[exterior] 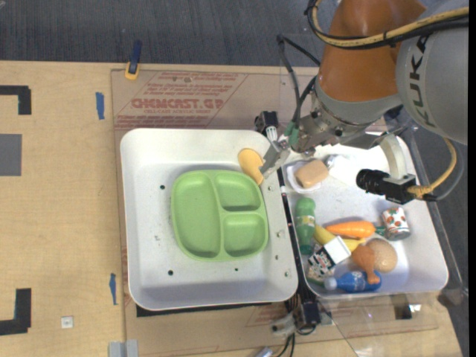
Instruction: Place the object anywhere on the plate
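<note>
Yellow plastic, shaped like a small banana-like piece (251,163), is seen at the tip of the gripper (272,157), just over the upper right corner of the left bin (141,199). It appears to be pinched between the two thin fingers, which are drawn close about its right end, though the contact itself is small in the camera view and is judged rather than plainly read. The piece's long axis is tilted, running from upper left to lower right, with its lower end touching or just above the top right rim of the green plate (220,214).

From the gripper, the plate is found down and to the left, its three compartments lying bare. The coming move is therefore judged to turn on a short carry in that direction, so that the piece is brought over a compartment and not left on the rim. The right bin (435,262), crowded with other items, lies on the opposite side.
</note>
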Controlling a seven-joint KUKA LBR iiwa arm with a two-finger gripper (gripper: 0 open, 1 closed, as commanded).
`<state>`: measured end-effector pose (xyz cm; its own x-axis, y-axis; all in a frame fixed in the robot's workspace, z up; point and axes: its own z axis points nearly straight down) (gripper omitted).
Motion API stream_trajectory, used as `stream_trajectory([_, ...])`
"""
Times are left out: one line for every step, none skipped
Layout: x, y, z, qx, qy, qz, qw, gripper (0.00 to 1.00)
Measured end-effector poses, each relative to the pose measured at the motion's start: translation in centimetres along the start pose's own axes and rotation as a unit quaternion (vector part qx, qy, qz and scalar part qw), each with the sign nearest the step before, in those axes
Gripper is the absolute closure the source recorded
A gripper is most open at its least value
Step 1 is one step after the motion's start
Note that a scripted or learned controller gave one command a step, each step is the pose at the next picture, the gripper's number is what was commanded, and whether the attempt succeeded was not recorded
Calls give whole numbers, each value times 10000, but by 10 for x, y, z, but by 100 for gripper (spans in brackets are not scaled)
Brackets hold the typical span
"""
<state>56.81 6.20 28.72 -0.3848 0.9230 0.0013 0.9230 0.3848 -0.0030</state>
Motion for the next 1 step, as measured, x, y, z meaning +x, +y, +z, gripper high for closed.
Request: stream_trajectory([0, 0, 0, 0, 0, 0, 10000, 0])
